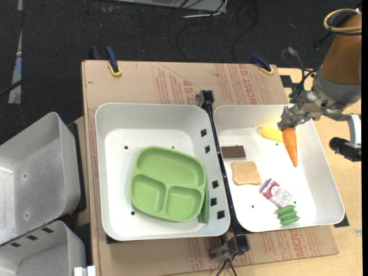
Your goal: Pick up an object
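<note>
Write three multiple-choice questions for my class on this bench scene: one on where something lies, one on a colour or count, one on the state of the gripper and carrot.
1. Where does the green tray lie?
A. in the left bin
B. in the right bin
C. on the floor

2. What colour is the pleated toy near the front edge of the right bin?
A. red
B. green
C. blue

3. How is the carrot placed?
A. flat in the left bin
B. hanging point-down from the gripper
C. lying on the toast slice

Answers:
1. A, the tray fills much of the left bin.
2. B, it is green, beside the pink packet.
3. B, its top sits at the fingers and its tip points down over the right bin.
</note>
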{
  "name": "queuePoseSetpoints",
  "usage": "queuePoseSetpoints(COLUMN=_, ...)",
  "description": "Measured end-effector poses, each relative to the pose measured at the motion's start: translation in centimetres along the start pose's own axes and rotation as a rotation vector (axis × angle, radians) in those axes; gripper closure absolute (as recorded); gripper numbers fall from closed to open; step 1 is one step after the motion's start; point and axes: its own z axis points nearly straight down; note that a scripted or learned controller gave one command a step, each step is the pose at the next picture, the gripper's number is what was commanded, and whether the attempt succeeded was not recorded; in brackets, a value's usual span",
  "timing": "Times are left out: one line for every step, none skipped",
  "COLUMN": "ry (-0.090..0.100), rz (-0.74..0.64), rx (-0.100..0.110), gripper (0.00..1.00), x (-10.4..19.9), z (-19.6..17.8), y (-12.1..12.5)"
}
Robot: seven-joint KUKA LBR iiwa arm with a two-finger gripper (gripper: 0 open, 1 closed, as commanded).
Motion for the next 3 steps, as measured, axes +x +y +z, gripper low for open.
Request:
queuePoseSetpoints(ry=0.001, rz=-0.002, rx=0.003, gripper=1.00, x=6.3, z=-0.3, y=0.2)
queuePoseSetpoints(ry=0.000, rz=0.000, rx=0.001, gripper=1.00, x=11.7, z=-1.3, y=1.4)
queuePoseSetpoints(ry=0.000, rz=0.000, rx=0.002, gripper=1.00, x=16.3, z=-1.5, y=1.4)
